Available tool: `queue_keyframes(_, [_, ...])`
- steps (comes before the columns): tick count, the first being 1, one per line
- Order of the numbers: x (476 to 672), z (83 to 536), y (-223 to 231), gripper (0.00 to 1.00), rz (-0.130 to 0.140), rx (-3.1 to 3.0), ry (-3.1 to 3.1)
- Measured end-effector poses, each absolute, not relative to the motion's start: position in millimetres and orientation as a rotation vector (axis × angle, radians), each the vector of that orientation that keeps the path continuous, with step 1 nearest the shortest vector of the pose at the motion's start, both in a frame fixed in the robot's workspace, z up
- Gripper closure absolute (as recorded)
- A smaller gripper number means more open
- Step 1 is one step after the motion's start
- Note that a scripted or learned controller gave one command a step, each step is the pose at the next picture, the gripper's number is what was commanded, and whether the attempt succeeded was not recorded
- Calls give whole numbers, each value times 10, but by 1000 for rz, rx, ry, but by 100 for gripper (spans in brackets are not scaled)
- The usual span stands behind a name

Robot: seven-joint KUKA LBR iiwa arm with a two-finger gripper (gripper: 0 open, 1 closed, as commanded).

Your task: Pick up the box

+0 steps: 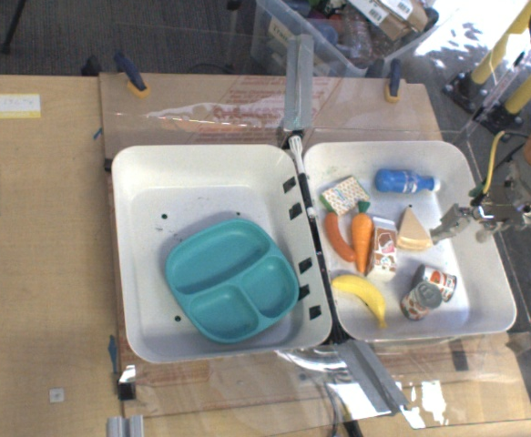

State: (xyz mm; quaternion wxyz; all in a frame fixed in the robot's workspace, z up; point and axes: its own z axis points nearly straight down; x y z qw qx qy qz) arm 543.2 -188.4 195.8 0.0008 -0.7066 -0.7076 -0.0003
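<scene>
The small printed carton box (384,251) stands mid right bin (493,312); the metal claw (449,223), whether clenched unclear, hovers near the bin's right edge.

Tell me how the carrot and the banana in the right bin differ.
The carrot is orange with a green top; the banana is yellow. The carrot is straight and tapers to a point, while the banana is curved. The carrot lies along the bin's depth, beside the small box; the banana lies slantwise nearer the front edge. Both are toy foods lying flat in the right bin.
</scene>
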Motion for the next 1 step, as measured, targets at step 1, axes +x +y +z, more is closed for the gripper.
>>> queue_keyframes(1, [5886,1222,-1161,0,-1,-2297,-2140])
